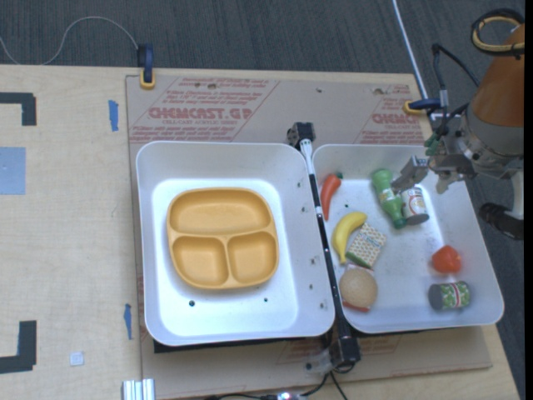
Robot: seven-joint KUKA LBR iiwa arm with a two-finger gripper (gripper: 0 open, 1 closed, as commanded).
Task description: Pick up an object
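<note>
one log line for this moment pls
task: pick up an object | pincer: over right bin, by green bottle and white can | held: nothing seen

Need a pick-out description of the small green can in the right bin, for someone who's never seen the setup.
Start at the right bin, the one full of small toy foods. Go to its near right corner, just below the red-orange tomato. The green can lies there on its side; unlike the green bottle farther back, it is short and stubby with a pale label.

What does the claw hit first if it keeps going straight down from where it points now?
Most likely the small white can, lying just under the claw, beside the green bottle. Height above it is unclear from this view.
</note>
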